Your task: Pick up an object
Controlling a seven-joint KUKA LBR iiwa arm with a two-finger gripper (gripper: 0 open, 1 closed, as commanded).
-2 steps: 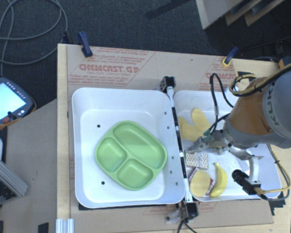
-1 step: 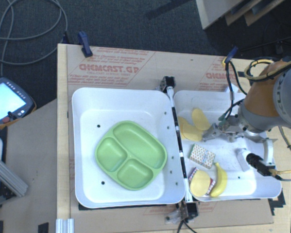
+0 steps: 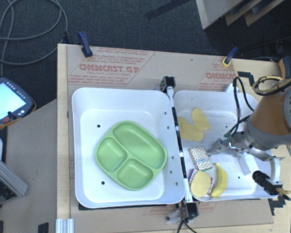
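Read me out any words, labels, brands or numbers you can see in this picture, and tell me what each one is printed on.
"CHEMCAST GP", in red, on the brown board behind the left bin; the smaller red lines under it are too blurred to read.
The same red print, cut short, on the board behind the right bin; not fully readable.
The checkered packet in the right bin: print too small to read.

My grey arm with its orange band (image 3: 274, 115) runs off the right edge and covers the right side of the shallow white right-hand bin (image 3: 219, 100). My fingers below the wrist are too blurred to read.
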